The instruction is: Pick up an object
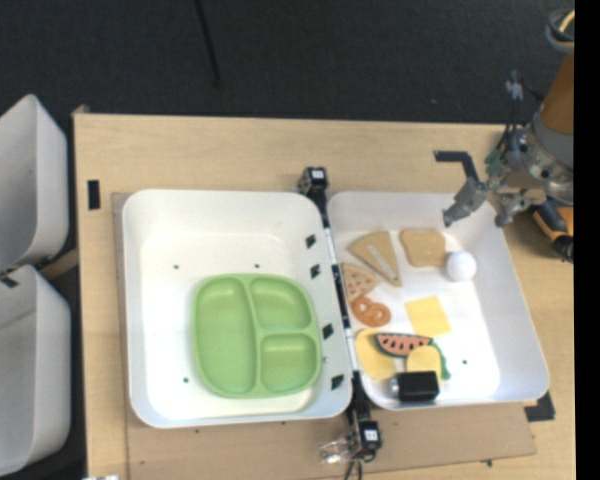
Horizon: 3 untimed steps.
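End effector hovers over right bin's far corner; can't tell its state. Nothing seen held. Nearest pick: white ball beside the bread slice. Looks light, hard, smooth; likely rolls. Pinch it across the middle. Flat toy food nearby sits harder to grip.

Grey metal end effector, orange band above the wrist
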Tool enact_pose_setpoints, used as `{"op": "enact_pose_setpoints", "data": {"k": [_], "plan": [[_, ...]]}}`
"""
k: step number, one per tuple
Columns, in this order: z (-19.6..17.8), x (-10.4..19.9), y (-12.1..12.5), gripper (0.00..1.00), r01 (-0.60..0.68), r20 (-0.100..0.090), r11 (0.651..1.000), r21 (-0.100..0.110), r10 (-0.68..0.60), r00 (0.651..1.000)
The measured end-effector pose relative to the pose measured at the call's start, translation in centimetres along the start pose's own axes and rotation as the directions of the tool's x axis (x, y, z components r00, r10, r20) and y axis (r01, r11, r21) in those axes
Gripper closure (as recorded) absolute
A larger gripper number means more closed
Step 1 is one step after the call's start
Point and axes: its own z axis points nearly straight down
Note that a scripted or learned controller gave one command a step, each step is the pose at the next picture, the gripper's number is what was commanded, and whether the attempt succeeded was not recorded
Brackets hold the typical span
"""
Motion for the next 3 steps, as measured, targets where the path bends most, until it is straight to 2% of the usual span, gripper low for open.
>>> {"op": "enact_pose_setpoints", "data": {"k": [1,2,3], "plan": [[-0.7,0.1,0.2,0.0,0.003,0.002,1.0,-0.011,-0.003,1.0],[6.0,0.2,0.4,0.0,0.002,0.002,1.0,-0.006,-0.002,1.0],[10.9,0.7,0.6,0.0,0.006,0.002,1.0,-0.007,-0.006,1.0]]}}
